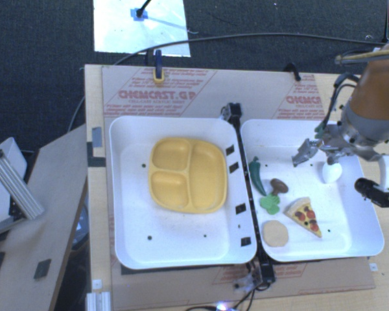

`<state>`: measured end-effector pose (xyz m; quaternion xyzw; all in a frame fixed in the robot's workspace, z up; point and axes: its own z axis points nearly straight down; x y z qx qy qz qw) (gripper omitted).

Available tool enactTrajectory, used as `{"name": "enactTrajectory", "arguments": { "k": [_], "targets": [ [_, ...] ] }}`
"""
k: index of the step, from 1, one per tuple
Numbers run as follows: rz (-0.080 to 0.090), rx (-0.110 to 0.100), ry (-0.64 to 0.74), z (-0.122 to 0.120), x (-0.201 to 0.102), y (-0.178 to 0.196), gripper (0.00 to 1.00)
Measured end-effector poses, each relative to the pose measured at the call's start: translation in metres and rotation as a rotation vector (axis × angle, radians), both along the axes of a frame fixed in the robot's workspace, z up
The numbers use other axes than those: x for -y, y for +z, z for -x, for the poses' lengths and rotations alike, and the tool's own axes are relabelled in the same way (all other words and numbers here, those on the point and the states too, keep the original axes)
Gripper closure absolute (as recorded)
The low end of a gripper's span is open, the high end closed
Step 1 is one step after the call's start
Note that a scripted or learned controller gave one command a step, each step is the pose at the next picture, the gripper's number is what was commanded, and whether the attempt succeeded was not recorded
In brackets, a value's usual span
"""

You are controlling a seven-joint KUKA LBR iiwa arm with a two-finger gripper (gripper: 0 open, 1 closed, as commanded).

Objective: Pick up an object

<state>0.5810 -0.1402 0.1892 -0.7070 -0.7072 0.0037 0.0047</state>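
Observation:
The right bin [363,238] holds several toy foods: a white egg [330,172], a pizza slice [305,216], a tan cookie [275,233], a brown mushroom [279,186], a green leafy piece [270,204] and a green pepper [255,175]. My gripper [319,155] hangs low over the upper middle of this bin, coming in from the right under the orange-banded wrist. The egg lies just below and to the right of the gripper tip, close to it. I cannot see whether they touch. The other foods lie apart from the gripper, to its lower left.
A yellow divided plate [187,175] lies in the middle of the left bin [133,238]. A black-clipped divider [243,186] runs between the two bins. A black part of the arm [375,193] sticks out over the right bin's right rim.

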Motion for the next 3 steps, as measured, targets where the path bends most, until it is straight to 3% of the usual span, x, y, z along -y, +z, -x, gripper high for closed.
{"name": "enactTrajectory", "arguments": {
  "k": [1,3],
  "targets": [
    [0.002,0.013,0.003,-0.003,0.0,0.008,0.0],
    [0.001,0.011,0.001,0.0,-0.003,-0.079,0.0]
  ]
}}
